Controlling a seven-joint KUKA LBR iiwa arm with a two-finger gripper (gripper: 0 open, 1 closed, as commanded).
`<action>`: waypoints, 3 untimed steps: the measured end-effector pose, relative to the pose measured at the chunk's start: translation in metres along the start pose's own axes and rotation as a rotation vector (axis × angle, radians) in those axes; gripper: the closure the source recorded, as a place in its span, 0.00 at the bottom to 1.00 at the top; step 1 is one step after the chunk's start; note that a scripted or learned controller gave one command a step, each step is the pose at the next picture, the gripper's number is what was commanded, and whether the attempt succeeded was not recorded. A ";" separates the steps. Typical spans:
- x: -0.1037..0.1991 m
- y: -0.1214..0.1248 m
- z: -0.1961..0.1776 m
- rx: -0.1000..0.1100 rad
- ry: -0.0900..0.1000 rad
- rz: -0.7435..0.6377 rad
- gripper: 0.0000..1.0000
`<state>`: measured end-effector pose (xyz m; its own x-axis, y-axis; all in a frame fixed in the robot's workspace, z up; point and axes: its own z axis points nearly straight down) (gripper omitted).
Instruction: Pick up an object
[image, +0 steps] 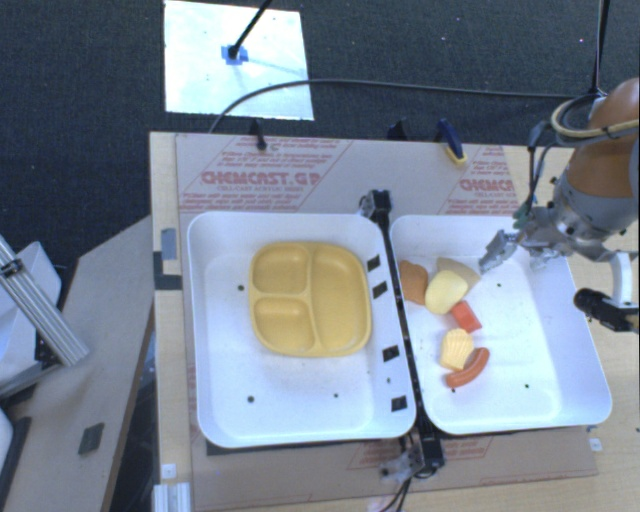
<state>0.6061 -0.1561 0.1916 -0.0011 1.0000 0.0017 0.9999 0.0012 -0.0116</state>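
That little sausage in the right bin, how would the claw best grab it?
Across its narrow middle, coming straight down from above. The sausage lies flat and slanted, so the claw should turn to close across its short width. Its lower side faces bare bin floor; the yellow corn piece crowds its upper-left, so gripping nearer the free right end looks safer.

A robot lab: white bins (300, 425) on a cardboard-covered bench (300, 170), cables (300, 88) trailing
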 end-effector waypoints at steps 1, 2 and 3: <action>0.001 0.003 -0.008 -0.013 -0.002 -0.003 0.00; 0.004 -0.003 0.036 -0.011 -0.002 -0.001 0.00; -0.001 0.001 0.079 -0.012 -0.002 0.000 0.00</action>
<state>0.6060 -0.1574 0.1127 -0.0012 1.0000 -0.0007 1.0000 0.0012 0.0006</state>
